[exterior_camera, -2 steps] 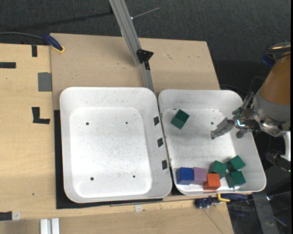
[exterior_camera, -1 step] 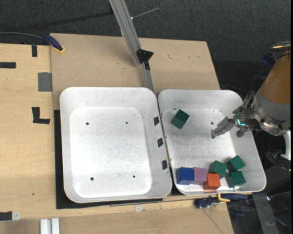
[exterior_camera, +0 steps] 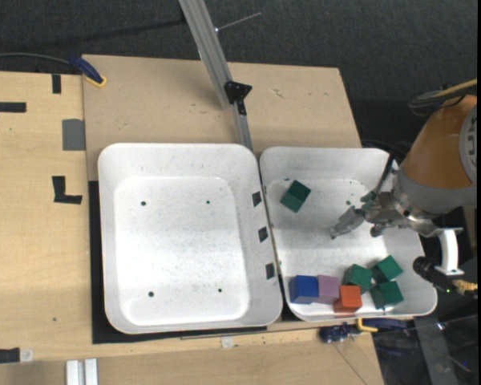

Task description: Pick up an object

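Pincer [exterior_camera: 359, 222] over right bin [exterior_camera: 321, 160], coloured blocks [exterior_camera: 349, 285] inside

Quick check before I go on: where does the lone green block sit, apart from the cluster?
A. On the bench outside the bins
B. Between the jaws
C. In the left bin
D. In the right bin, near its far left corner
D: the lone green block lies in the right bin near its far left corner, away from the cluster along the near edge.

Blocks crowd the right bin's [exterior_camera: 325, 160] near edge; a lone green block [exterior_camera: 295, 195] sits apart.
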